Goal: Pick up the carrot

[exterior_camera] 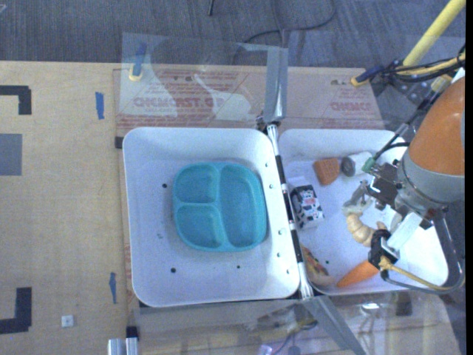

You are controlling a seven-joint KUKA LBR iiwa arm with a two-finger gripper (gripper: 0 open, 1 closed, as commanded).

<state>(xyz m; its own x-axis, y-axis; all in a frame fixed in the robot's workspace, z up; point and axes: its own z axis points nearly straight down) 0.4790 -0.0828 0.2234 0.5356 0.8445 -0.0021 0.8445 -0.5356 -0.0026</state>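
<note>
The carrot point(358, 274) is an orange tapered piece lying near the front wall of the right bin point(325, 143), with its tip pointing left. My gripper point(371, 193) hangs over the middle right of that bin, behind the carrot and apart from it. The grey wrist and orange band of the arm point(442, 143) cover the bin's right side. A white and black part of the arm reaches down close to the carrot's thick end.
The right bin also holds an orange-brown chunk point(326, 171), a small black and white box point(307, 204), a pale yellow item point(359, 229) and a brownish item point(318, 265) at the front left. A teal divided plate point(219, 205) lies in the left bin point(148, 161).
</note>
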